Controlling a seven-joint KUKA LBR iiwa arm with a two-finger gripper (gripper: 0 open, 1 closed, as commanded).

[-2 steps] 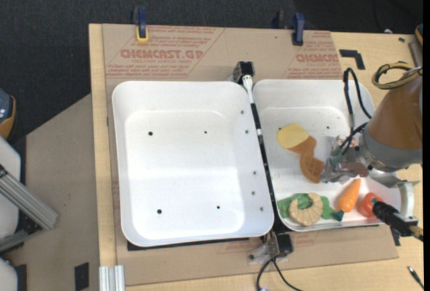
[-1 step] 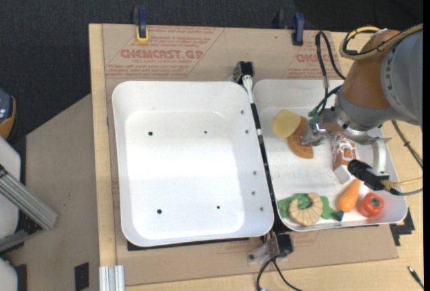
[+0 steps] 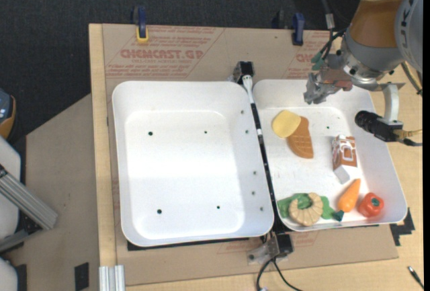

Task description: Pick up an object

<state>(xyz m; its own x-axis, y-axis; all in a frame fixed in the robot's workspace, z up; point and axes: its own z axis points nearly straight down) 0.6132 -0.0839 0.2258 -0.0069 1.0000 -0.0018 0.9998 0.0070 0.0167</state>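
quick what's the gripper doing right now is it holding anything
Gripper: over the far edge of the right bin, nothing seen between its fingers; open or shut cannot be told.

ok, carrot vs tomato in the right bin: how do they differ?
The carrot is orange, long and tapered, lying at a slant; the tomato is red, round and squat. The carrot lies nearer the milk carton, its upper end close to the carton's lower end; the tomato sits closer to the rim of the right bin. Both look like toy food, side by side at the bin's near right corner, apart from the end effector.
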